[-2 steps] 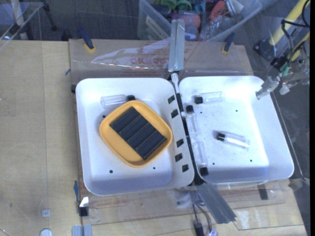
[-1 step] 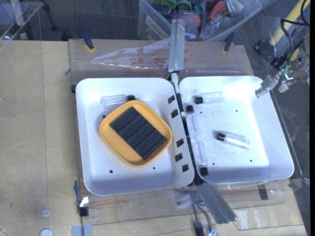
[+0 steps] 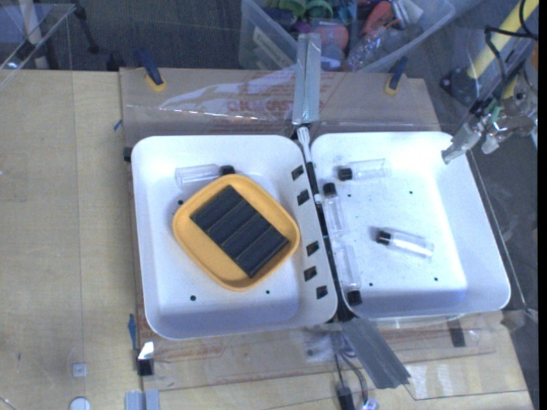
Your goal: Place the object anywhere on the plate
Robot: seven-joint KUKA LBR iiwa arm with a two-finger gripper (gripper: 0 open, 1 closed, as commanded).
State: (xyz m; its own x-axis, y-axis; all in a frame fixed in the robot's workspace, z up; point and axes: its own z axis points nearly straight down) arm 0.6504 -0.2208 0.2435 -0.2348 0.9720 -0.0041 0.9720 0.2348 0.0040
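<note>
A yellow plate [image 3: 192, 229] lies in the left bin [image 3: 154, 297]. On it rests a dark ribbed rectangular block [image 3: 239, 229], turned at a slant and covering most of the plate's middle. My gripper [image 3: 457, 146] hangs at the far right corner of the right bin [image 3: 479, 289], well away from the plate and the block, with nothing seen in it.
A clear vial [image 3: 197, 175] lies behind the plate in the left bin. Two more clear vials [image 3: 403, 242] [image 3: 363, 169] lie in the right bin. A ridge with black clips [image 3: 312, 229] divides the bins. A tub of coloured toys [image 3: 342, 11] stands behind.
</note>
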